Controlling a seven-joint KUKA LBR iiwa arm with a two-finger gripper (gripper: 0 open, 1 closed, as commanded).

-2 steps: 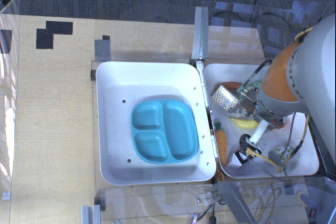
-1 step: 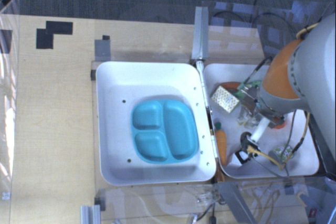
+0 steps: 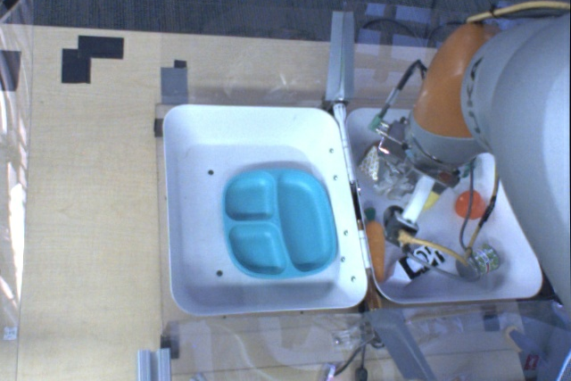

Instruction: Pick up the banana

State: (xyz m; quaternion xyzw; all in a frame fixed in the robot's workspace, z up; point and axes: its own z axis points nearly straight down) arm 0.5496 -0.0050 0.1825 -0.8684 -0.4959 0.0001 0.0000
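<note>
The counter (image 3: 98,192) is pale wood, running from the left edge across to the right. Two shallow white bins rest directly on it, side by side and touching along a shared rim. The left bin (image 3: 187,219) sits near the counter's middle; the right bin (image 3: 517,277) lies toward the right edge. Near the far left corner, black tape patches (image 3: 89,56) are stuck flat on the wood. A small grey bracket (image 3: 175,83) stands just beyond the left bin's far corner, and a grey upright post (image 3: 339,58) rises at the far edge between the bins.
</note>
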